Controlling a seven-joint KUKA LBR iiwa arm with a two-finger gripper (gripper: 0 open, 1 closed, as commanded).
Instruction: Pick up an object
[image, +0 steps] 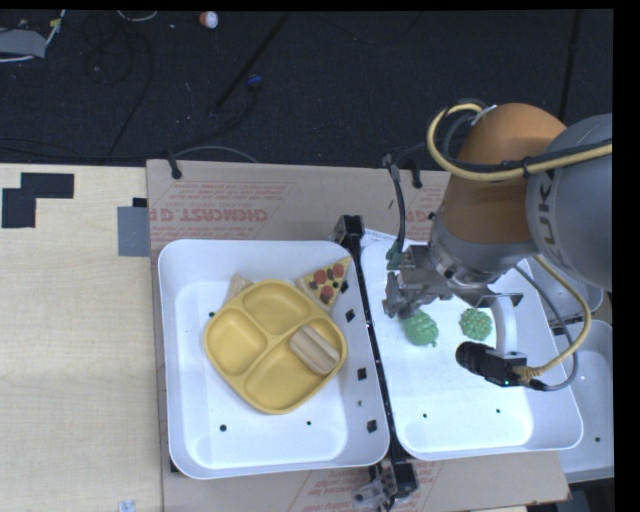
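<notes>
The fingers of the grey two-finger gripper (408, 303) are masked by its own body, so their state cannot be told. The far rim of the shallow white right bin (480, 440) is covered by the arm. The grey arm's upper part is cut off at the right edge.

On the brown cardboard sheet (262, 205) under the bins I see red print, upside down and too blurred to read. My grey arm (580, 210) shows the letters "UK".
</notes>
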